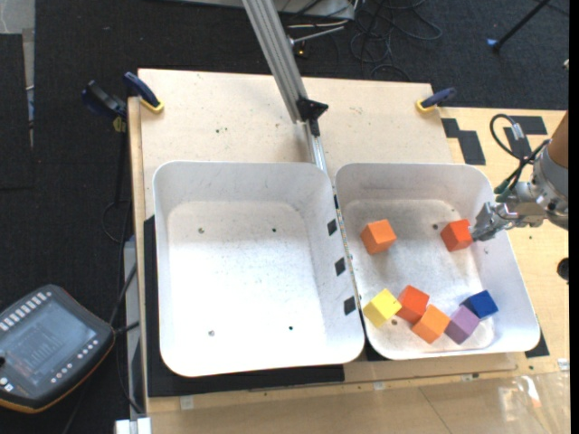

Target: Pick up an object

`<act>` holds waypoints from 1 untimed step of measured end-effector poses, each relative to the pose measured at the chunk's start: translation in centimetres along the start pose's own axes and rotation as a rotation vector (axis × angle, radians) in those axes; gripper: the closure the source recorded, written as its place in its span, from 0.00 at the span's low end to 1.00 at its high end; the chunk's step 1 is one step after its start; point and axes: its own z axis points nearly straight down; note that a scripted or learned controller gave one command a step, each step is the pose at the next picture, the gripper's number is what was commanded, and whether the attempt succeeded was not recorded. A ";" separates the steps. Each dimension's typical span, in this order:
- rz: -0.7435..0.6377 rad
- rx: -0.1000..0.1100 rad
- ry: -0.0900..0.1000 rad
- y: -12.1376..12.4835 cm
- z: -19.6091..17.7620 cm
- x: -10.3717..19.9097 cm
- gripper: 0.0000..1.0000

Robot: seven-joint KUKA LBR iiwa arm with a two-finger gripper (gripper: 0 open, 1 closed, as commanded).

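The right bin (412,181) holds several small cubes. An orange cube (379,235) sits near its middle and a red-orange cube (457,235) lies toward its right wall. My gripper (486,221) reaches in from the right and hangs just to the right of that red-orange cube, touching or nearly touching it. Along the bin's front lie a yellow cube (382,306), a red-orange cube (413,300), an orange cube (431,323), a purple cube (462,324) and a blue cube (479,304), packed close together.
The left bin (181,188) stands beside the right one, sharing a raised middle rim. A slanted metal rail (276,48) runs down to the bins' back edge. A teach pendant (45,346) lies at the lower left, off the bench.
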 end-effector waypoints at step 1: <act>-0.006 0.001 0.004 1.3 -0.8 6.1 1.00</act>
